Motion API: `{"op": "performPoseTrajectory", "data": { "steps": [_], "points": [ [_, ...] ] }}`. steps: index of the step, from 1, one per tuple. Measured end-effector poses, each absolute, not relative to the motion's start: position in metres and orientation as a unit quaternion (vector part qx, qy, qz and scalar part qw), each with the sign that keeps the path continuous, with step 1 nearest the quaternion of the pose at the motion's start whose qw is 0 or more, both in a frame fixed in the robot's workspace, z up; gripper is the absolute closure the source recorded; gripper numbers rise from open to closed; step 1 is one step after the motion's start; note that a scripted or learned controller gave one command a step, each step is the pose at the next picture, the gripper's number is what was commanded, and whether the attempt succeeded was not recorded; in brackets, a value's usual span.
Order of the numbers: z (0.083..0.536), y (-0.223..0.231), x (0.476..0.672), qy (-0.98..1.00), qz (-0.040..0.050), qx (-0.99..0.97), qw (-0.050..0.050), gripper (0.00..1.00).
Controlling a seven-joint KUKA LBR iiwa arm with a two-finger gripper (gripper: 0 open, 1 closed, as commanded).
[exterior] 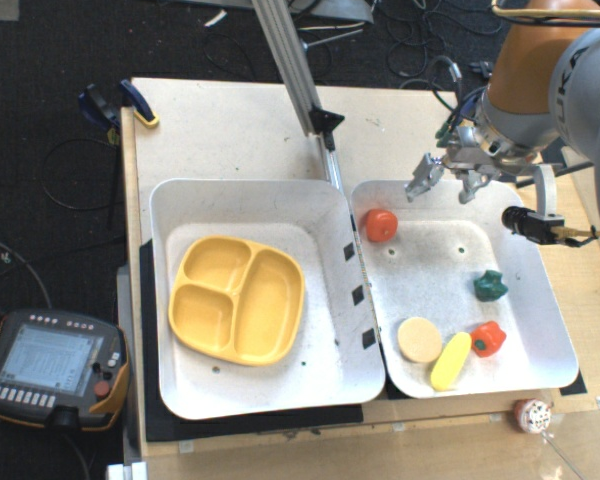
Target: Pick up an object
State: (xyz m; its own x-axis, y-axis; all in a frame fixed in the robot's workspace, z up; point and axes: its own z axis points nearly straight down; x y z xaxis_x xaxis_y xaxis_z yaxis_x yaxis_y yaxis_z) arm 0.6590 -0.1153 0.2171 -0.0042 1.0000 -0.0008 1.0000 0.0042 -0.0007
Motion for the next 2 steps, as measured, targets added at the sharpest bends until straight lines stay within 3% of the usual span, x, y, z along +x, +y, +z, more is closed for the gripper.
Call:
{"op": "performPoseTrajectory", "data": {
  "steps": [1, 2],
  "points": [
    [0.307, -0.2064, 0.6088, 0.704, 0.0001, 0.71, 0.005, 0.0],
    [0.3012, -0.2, 0.6106, 0.707, -0.0003, 0.707, 0.001, 0.0]
  ]
}}
